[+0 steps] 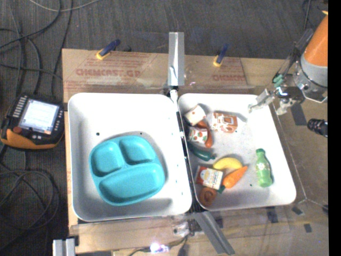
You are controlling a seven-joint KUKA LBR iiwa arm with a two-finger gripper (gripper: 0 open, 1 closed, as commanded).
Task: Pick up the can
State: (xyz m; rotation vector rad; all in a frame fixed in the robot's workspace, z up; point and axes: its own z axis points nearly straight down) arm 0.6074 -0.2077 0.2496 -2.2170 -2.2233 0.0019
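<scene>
Clearly the can point(199, 136), red-labelled and lying near the left wall of the right bin point(285, 196), is crowded: a white cup point(195, 114) sits just above it, a red-and-white carton point(225, 122) to its right and a dark green vegetable point(201, 152) just below. My worry is that fingers descending there would catch a neighbour or the bin wall and nudge the can aside, or close on the wrong item. The gripper point(266, 99) hovers over the bin's upper right corner, well apart from the can, with the orange-banded arm point(318, 49) reaching in from the frame's right edge. Its fingers look narrowly parted and hold nothing. A blue tray point(127, 167) lies in the left bin point(80, 143).
</scene>
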